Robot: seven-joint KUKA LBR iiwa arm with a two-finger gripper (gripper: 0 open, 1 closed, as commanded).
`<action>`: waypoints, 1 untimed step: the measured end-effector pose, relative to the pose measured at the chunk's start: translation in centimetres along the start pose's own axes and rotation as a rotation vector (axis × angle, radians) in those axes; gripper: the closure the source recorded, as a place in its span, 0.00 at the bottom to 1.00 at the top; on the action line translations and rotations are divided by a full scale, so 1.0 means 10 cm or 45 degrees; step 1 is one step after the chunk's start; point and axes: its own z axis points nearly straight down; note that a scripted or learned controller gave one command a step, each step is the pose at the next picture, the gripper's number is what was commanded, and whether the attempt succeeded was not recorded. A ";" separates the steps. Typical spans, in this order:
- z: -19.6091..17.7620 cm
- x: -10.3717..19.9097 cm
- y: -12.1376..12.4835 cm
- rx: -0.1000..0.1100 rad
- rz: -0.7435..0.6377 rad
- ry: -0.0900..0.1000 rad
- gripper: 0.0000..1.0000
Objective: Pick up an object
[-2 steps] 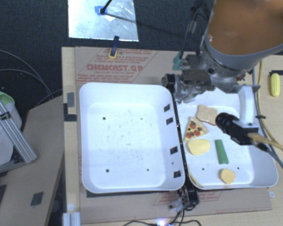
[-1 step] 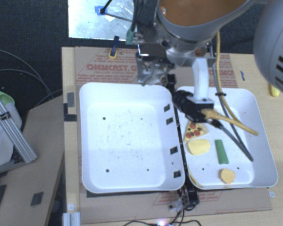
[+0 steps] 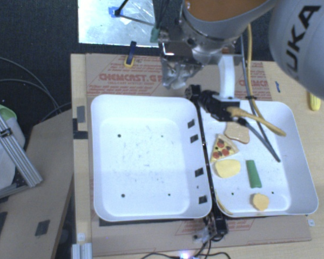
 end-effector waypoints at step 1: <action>0.05 0.33 -0.74 0.002 -0.014 0.003 1.00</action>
